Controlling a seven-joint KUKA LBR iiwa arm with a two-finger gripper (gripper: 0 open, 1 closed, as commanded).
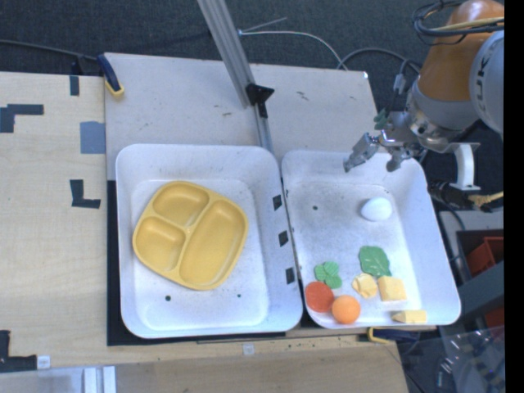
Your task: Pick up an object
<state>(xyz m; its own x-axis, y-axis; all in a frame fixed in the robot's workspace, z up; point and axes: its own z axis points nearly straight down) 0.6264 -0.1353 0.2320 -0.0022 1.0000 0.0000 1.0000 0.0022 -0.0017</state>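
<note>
My gripper [376, 158] hangs over the far edge of the right bin [344, 187], its two fingers spread apart and open with nothing between them. A white egg-shaped object [377, 210] lies in the bin just below the gripper. Nearer the front of that bin sit a green leafy piece [374, 260], a small green piece [328, 273], a red round piece [319, 295], an orange ball [346, 309] and yellow blocks [391, 288].
The left bin [131, 178] holds a yellow divided plate [191, 234]. A metal pole [225, 35] slants across the back of the bench, ending at a black clamp [259, 95]. Cables run behind the right bin.
</note>
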